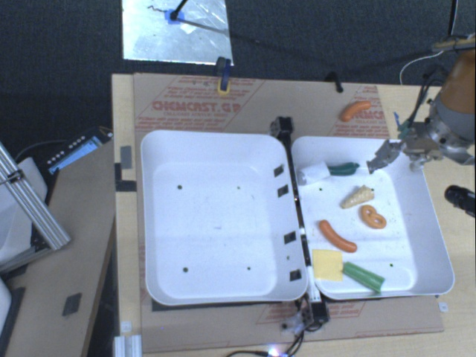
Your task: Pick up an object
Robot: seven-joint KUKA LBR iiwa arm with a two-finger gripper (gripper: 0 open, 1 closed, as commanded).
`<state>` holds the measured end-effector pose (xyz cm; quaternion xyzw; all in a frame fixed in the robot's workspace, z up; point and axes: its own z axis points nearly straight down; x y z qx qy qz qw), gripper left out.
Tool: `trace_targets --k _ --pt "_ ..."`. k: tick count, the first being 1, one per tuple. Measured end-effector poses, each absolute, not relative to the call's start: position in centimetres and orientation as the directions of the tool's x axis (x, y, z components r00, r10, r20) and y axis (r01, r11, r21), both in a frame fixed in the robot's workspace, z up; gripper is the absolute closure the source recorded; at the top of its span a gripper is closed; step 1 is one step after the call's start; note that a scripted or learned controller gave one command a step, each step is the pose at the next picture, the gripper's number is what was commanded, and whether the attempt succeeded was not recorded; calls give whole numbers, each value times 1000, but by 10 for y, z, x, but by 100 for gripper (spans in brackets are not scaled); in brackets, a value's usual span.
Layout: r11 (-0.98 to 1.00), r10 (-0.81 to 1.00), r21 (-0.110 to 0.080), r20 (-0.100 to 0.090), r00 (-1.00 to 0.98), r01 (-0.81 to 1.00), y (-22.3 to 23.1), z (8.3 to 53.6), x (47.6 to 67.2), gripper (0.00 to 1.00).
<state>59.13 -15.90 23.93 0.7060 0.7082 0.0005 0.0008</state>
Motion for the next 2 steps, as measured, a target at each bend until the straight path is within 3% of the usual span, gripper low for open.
trace_targets --k 1,2 --pt "12 1000 -3 4 -12 1000 -80 148 648 0" --pt "5 1000 5 0 -5 1000 -86 164 649 100"
